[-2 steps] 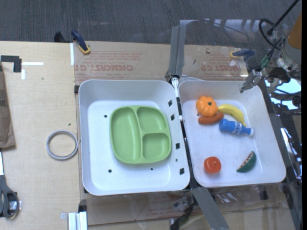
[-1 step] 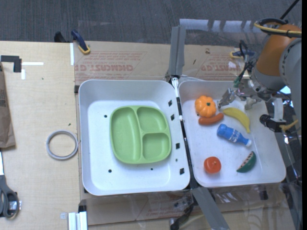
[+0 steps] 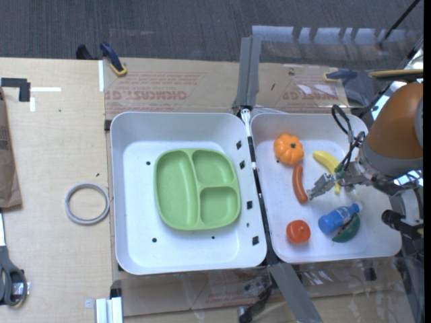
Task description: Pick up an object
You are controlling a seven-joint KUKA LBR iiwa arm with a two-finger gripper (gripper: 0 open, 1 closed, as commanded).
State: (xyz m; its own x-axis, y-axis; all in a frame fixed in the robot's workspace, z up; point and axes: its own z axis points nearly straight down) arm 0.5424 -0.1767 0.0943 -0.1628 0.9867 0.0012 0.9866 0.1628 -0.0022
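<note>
Since the gripper [image 3: 322, 186] hangs low in the right bin [image 3: 377, 251], its tips just beside the lower end of the sausage [image 3: 298, 182], we take the sausage as the likely target — though the task names no one thing. The fingers look parted, with nothing between them; we see no grasp yet.

The sausage lies on the bin floor, roughly upright in the view, below the pumpkin [image 3: 289, 149] and left of the banana [image 3: 327, 161]. A tomato [image 3: 298, 231] and a blue bottle [image 3: 338, 219] on a green piece [image 3: 348, 233] sit nearer the front wall.

We judge the risks so. The tips meet the sausage at its end, not its middle — a close there could squirt it out or tip it on the lift. It is smooth and round, so it may roll toward the pumpkin. The banana lies near the wrist side, and a finger could catch it.

The left bin [image 3: 128, 247] holds a green tray [image 3: 198, 188], well apart from all this.
</note>
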